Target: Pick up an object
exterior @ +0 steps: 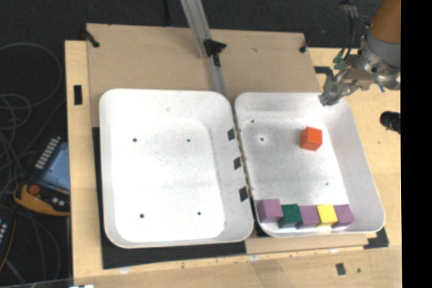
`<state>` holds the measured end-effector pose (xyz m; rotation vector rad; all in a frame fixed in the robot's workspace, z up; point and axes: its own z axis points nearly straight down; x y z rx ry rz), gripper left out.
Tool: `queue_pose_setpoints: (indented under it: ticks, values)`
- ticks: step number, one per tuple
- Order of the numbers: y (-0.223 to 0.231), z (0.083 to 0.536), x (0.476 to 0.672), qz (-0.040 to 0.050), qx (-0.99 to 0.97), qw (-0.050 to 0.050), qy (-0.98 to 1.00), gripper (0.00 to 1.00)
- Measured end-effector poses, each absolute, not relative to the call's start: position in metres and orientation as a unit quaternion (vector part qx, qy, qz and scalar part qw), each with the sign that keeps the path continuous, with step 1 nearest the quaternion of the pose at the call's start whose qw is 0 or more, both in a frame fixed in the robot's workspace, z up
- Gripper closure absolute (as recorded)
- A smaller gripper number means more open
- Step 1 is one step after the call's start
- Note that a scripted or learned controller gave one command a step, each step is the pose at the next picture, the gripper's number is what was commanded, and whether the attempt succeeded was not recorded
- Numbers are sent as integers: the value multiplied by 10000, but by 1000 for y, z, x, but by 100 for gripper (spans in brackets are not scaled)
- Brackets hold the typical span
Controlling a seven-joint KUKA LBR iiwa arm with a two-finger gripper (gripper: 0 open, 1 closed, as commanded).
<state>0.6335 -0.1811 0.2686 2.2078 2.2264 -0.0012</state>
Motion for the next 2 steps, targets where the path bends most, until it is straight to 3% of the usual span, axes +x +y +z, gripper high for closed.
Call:
queue_pose_setpoints:
  ticks: [1, 2]
  values:
    - [-181, 268, 633, -11, 7036, 26, 7106, 0]
    - [-170, 206, 666, -9, 7060, -1, 7082, 0]
